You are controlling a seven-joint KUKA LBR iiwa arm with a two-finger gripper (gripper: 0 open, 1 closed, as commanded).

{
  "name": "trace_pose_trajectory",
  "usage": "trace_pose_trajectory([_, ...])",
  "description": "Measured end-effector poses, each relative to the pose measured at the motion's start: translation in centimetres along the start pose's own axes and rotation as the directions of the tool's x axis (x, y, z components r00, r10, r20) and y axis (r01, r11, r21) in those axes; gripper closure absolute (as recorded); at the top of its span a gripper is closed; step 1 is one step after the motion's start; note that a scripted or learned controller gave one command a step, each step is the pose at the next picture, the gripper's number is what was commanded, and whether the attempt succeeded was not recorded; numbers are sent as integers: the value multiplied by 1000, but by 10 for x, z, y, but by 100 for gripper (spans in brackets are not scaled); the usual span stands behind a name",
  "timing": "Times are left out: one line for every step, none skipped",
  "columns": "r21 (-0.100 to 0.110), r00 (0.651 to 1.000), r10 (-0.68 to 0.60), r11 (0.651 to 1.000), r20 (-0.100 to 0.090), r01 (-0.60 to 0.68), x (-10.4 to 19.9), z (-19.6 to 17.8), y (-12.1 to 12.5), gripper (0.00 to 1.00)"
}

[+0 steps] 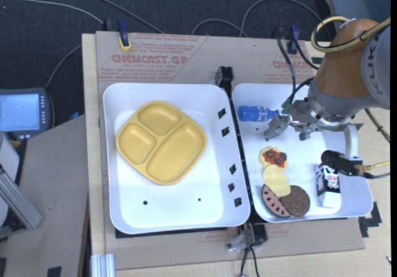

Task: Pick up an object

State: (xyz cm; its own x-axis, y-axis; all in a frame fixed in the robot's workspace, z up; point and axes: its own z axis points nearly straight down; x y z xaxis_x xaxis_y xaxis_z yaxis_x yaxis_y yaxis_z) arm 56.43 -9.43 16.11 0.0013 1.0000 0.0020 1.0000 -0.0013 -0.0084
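Over the right bin (366, 198), the end effector (289, 125) is hanging at the upper middle, its two fingers spread apart with nothing between them. Just to its left a blue bottle (254, 112) is lying on its side near the bin's top-left corner, close to one fingertip but apart from it. Below, a small pizza-like toy (273, 157), a pale yellow piece (276, 180) and a brown disc (296, 200) are sitting in a cluster, and a black-and-white carton (328, 184) is standing near the right wall. The left bin (115, 145) is holding a yellow divided plate (161, 142). The arm seems to be lining up a grasp, nothing yet lifted. Next, the fingers would need to straddle one object, probably the bottle, descend, then close.
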Motion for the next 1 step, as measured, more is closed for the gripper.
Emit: trace_pose_trajectory([1,1000,0,1000,-1,0,0,63,-6,0])
